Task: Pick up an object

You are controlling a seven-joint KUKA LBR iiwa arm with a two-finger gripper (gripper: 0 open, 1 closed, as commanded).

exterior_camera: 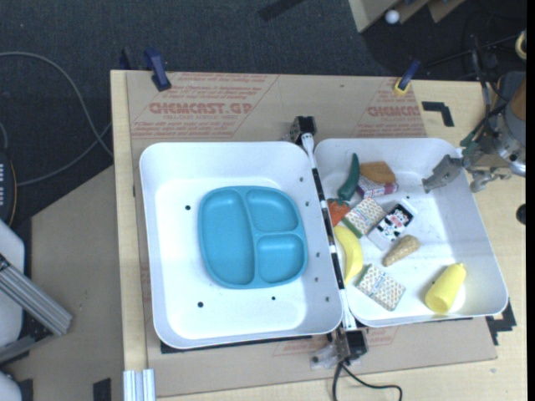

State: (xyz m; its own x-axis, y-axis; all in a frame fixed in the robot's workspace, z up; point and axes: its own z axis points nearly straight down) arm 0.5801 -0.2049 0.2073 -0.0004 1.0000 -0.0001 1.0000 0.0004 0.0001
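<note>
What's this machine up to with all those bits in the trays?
A robot arm reaches in from the right; its gripper sits at the right bin's upper right edge, holding nothing. That bin has toys: a banana, a yellow block. The left bin carries a blue divided plate.

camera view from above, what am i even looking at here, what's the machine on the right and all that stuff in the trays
This is one camera fixed above a workbench, looking down at a slant. Two shallow white bins sit side by side on a board. The left bin holds a blue divided plate. The right bin holds small toy items: a banana, a yellow bottle-like piece, a green pepper-like piece, a bread roll and some small packets. The grey machine at the right edge is a robot arm; its claw hangs over the right bin's upper corner. Nothing is between its fingers, so it holds nothing. Its job is to pick up one object.
</note>
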